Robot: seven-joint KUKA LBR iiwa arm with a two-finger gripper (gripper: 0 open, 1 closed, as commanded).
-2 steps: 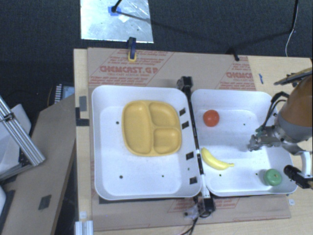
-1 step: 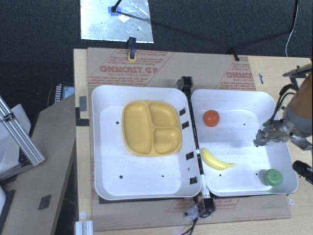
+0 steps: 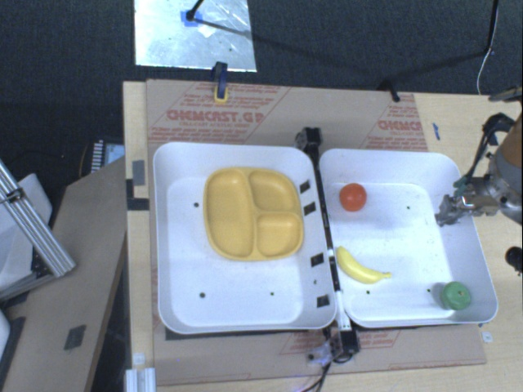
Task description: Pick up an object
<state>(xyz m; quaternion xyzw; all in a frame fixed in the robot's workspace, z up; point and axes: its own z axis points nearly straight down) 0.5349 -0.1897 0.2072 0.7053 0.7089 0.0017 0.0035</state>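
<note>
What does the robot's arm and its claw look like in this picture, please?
At the right edge, the claw is a small grey metal piece with dark parts. Above it sits a grey, rounded wrist with thin dark cables looping beside it. An orange patch shows further up the arm.

We see a grey metal gripper [image 3: 451, 208] with dark cables looping above its tan-orange wrist.

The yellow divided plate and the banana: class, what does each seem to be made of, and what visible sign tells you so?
Yellow divided plate: probably moulded plastic, matte, judging by its uniform colour and soft rounded compartment ridges. Banana: likely a plastic toy, given its even yellow and smooth surface, though a real fruit cannot be ruled out at this size.
</note>
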